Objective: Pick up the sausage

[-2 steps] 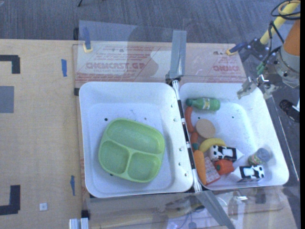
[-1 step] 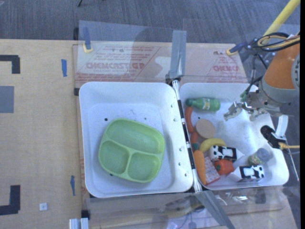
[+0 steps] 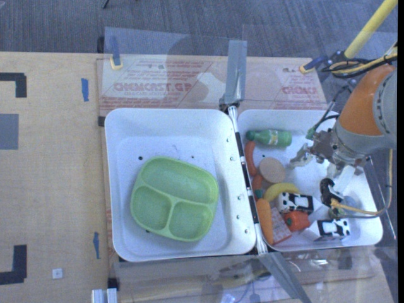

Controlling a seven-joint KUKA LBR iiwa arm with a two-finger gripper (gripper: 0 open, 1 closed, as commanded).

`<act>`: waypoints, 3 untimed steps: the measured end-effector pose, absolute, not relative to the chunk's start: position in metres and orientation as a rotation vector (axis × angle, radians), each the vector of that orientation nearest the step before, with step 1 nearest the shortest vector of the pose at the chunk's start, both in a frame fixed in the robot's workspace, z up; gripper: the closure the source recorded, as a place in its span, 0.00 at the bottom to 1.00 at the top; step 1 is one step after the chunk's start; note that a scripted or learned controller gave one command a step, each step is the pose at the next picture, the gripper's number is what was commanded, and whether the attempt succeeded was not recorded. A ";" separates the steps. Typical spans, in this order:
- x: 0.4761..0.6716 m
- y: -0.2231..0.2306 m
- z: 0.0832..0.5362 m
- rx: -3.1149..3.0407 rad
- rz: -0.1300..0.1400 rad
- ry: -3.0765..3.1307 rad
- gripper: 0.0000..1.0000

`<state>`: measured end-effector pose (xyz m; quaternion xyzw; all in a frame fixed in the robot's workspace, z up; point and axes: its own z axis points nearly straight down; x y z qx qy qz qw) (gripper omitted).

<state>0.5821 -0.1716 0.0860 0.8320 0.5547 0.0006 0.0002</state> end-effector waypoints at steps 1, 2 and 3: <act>0.488 -0.133 0.087 2.782 0.006 1.459 0.00; 0.483 -0.108 0.089 2.682 0.011 1.574 0.00; 0.483 -0.112 0.099 2.683 0.007 1.565 1.00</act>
